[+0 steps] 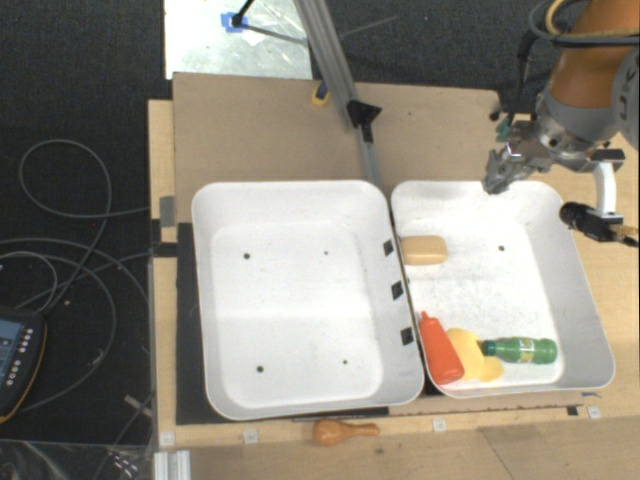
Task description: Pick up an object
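My gripper [497, 181] hangs over the far rim of the right bin [520, 268], well above the bin floor, with nothing visible between its fingers. A tan block [424, 250] lies near the right bin's left wall. At the near end of that bin lie a red bottle [439, 348], a yellow object [472, 354] and a green bottle [520, 349], all close together. The gripper is far from all of them.
The left bin [290, 298] sits beside the right one. An orange-brown pear-shaped object [341, 430] lies on the bench in front of the bins. A metal pole [335, 63] slants across the back. Cables trail on the floor at left.
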